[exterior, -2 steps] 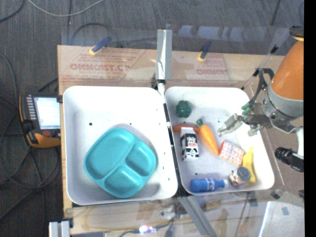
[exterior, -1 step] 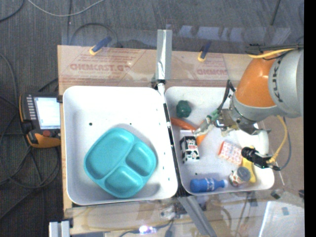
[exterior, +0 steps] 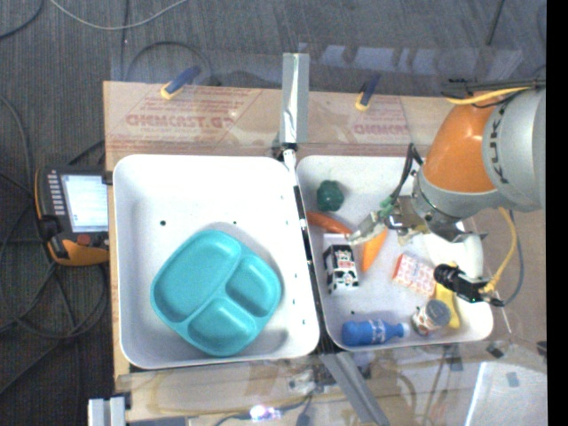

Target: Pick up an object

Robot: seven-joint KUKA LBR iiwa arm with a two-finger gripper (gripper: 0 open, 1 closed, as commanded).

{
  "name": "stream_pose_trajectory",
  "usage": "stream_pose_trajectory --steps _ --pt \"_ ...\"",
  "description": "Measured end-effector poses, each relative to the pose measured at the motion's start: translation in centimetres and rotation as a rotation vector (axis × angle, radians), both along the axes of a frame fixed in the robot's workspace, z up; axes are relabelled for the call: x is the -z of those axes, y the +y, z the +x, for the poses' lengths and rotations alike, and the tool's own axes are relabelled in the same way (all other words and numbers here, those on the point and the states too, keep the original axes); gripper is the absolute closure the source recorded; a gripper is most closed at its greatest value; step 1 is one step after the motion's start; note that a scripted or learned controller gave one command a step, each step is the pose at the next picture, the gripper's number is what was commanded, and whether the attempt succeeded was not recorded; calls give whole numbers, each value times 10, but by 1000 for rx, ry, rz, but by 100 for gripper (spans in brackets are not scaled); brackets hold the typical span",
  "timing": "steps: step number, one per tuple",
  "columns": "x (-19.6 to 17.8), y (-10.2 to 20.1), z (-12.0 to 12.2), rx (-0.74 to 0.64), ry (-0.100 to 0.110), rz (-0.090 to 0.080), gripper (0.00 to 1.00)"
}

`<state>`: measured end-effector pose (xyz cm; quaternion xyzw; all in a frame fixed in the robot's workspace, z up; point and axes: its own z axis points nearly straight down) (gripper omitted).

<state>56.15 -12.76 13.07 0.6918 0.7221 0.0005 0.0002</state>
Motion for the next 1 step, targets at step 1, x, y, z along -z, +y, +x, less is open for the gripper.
stream_pose_trajectory --steps 1 --pt "41 8 17 -67 -12 -5 0"
